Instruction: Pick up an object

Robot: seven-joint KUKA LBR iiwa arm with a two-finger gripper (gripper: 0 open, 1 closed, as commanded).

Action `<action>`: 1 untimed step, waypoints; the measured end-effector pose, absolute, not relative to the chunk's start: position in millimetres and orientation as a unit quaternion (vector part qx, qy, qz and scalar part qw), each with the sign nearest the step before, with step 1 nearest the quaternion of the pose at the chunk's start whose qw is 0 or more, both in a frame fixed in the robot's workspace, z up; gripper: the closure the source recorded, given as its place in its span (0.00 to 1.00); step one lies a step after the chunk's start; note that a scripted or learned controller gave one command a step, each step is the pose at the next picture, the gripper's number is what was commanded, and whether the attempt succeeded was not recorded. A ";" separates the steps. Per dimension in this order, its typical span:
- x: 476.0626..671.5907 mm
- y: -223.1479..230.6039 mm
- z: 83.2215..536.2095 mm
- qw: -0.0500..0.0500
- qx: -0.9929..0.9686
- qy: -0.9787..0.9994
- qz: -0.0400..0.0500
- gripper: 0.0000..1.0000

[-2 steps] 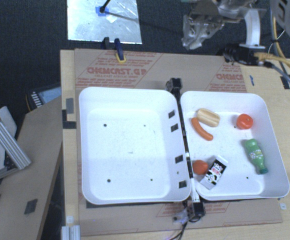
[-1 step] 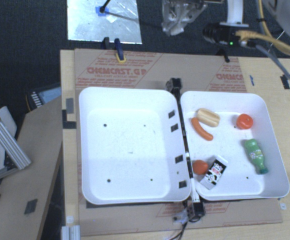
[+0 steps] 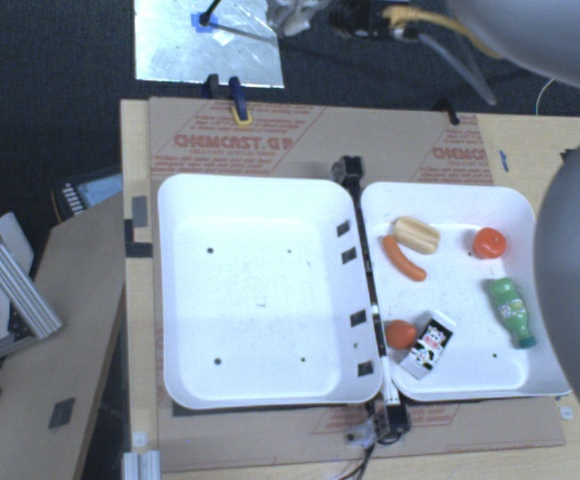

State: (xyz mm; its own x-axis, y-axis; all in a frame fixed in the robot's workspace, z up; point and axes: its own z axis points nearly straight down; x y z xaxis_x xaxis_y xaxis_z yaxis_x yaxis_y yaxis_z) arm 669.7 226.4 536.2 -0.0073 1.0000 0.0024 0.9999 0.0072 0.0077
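Observation:
The right bin (image 3: 515, 206) holds several small items. A tan hot dog bun (image 3: 416, 234) lies near its back left, with a red-orange sausage (image 3: 404, 259) just in front of it. A red tomato-like ball (image 3: 489, 242) sits at the back right. A green bottle (image 3: 511, 312) lies along the right side. A small orange-red piece (image 3: 401, 334) touches a black-and-white carton (image 3: 428, 345) at the front left. My gripper (image 3: 300, 3) hangs blurred at the top of the view, high over the bench's far edge, well away from both bins.
The left bin (image 3: 185, 193) stands beside the right one on a cardboard sheet (image 3: 270, 138). The grey arm (image 3: 575, 268) covers the right bin's right edge. A shiny metal plate (image 3: 180, 28) lies behind the bench. An aluminium rail (image 3: 10, 278) leans at the left.

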 end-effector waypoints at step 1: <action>668.3 234.1 517.6 0.000 0.705 0.709 0.001 1.00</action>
